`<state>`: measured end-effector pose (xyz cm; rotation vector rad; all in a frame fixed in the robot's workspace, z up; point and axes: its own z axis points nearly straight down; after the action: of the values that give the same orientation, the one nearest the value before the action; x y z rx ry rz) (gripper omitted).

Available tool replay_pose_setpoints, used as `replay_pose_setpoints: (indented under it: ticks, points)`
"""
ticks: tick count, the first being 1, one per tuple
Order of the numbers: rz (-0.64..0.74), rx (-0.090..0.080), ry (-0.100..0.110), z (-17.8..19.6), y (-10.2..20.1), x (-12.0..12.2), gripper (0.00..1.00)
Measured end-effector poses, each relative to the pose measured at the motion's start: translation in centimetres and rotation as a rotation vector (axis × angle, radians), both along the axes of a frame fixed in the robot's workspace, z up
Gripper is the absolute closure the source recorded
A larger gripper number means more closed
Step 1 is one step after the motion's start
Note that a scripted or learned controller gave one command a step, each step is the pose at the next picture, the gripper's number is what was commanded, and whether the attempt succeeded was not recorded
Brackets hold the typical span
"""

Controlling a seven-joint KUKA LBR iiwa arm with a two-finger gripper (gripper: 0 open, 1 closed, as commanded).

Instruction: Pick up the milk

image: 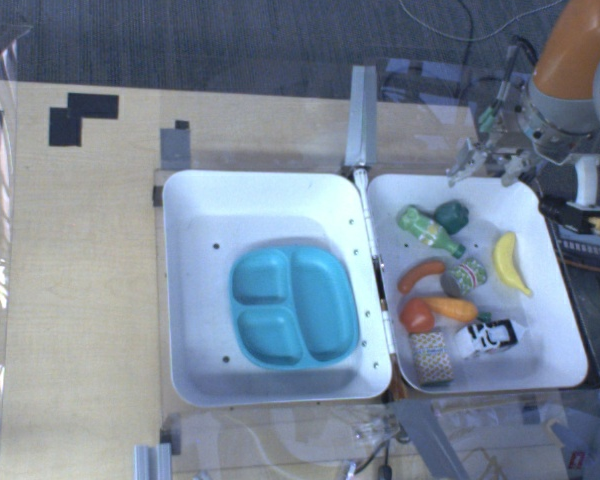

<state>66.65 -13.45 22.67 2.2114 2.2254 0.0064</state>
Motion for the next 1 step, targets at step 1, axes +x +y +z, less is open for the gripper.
replay_pose_setpoints:
  ticks: [1]
  points:
    - [0.202, -0.001, 0.001, -8.53, -0.14, -5.83, 0.0]
